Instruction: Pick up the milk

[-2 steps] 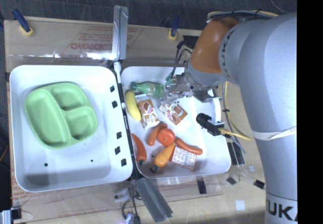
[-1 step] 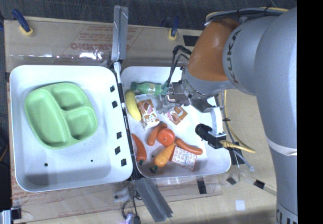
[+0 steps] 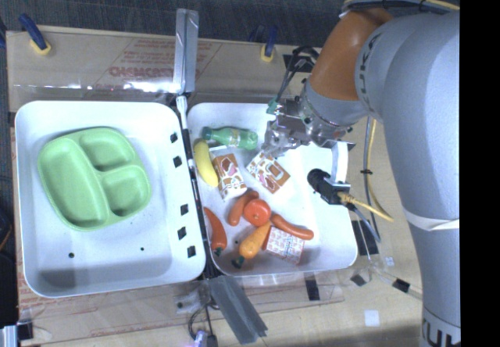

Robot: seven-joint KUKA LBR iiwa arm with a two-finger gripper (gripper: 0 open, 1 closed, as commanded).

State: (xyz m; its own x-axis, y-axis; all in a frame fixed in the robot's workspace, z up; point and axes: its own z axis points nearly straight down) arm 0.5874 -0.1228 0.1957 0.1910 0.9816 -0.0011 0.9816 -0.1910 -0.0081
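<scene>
**Mia:** Where is the milk?

**Ben:** In the right bin [image 3: 332, 255]. I see three small cartons with red and white on them. One milk carton [image 3: 268, 172] is tilted near the middle of the bin, right under the hand [image 3: 275, 142]. Another carton [image 3: 227, 172] lies just to its left, next to the banana [image 3: 205, 163]. The last carton [image 3: 283, 245] lies near the front wall of the bin.

**Mia:** Is the hand holding the milk?

**Ben:** I cannot tell. The hand hangs low over the top end of the tilted carton, but its tips are dark and hard to see. I cannot say if they are apart or together.

**Mia:** What else is in that bin?

**Ben:** A green bottle [image 3: 231, 136] lies on its side at the back. A tomato [image 3: 257, 212] sits in the middle. An orange carrot [image 3: 253, 241] is beside it, and a long red sausage [image 3: 291, 227] lies over the front carton. A red pepper [image 3: 216, 232] leans on the left wall.

**Mia:** And the left bin [image 3: 47, 275]?

**Ben:** It has a green plate [image 3: 94, 176] with three parts in it.

**Mia:** Where is the arm?

**Ben:** The big grey arm [image 3: 418, 119] comes in from the right, with its orange band [image 3: 342, 56] over the back of the bin.
</scene>
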